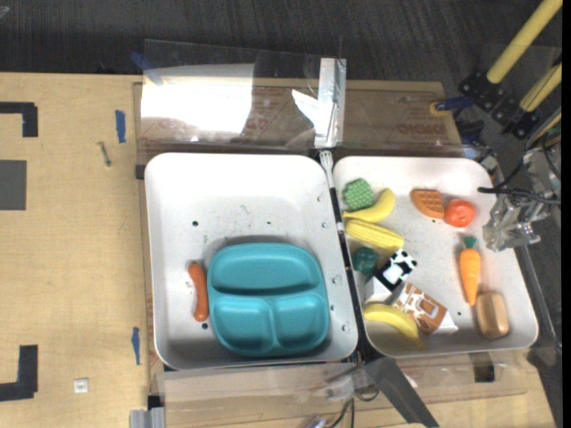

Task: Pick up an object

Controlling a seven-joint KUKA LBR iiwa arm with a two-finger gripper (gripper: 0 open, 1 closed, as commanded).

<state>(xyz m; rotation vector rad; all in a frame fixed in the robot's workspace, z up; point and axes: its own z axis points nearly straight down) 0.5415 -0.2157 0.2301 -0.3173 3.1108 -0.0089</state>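
The right bin [500,169] holds several toy foods. A green piece [358,192], a banana [378,207] and a corn cob [374,234] lie at its left. An orange waffle-like piece [428,203] and a red tomato [460,212] sit at the back. A carrot [469,273] and a brown bread roll [491,314] lie on the right. At the front are a black-and-white carton [394,271], a brown box [419,308] and a yellow piece [390,320]. My gripper [510,226] hangs over the bin's right rim, beside the tomato and above the carrot, with nothing seen in it.
In the left bin [178,185] a teal divided plate [266,298] lies beside a small orange sausage [200,291]. A clear plastic panel [250,105] stands behind the bins. Yellow bars [535,20] and black cables [526,181] crowd the far right. Cardboard [62,239] covers the left.
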